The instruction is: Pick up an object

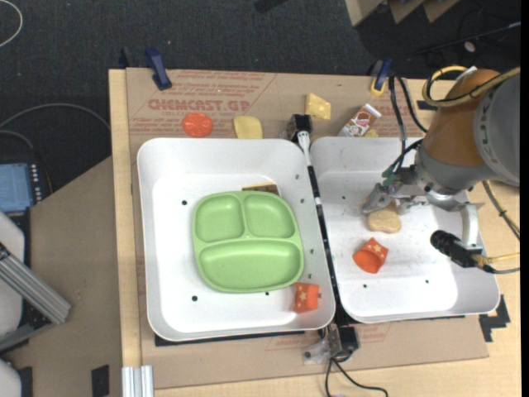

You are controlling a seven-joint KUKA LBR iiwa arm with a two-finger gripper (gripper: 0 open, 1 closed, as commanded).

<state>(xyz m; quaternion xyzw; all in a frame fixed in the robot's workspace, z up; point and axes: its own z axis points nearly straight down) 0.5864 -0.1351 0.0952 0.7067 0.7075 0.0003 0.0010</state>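
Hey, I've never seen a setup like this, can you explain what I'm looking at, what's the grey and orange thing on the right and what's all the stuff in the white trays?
This is one camera above a bench, looking down at a slant. The grey and orange thing is a robot arm reaching in from the right. Its gripper is low in the right white bin, right at a tan, cookie-like piece; I cannot tell whether it holds it. A small red-orange toy lies nearby. The left white bin has a green divided plate and a small orange block. Behind the bins, on the cardboard, sit several toy foods, including an orange round piece.
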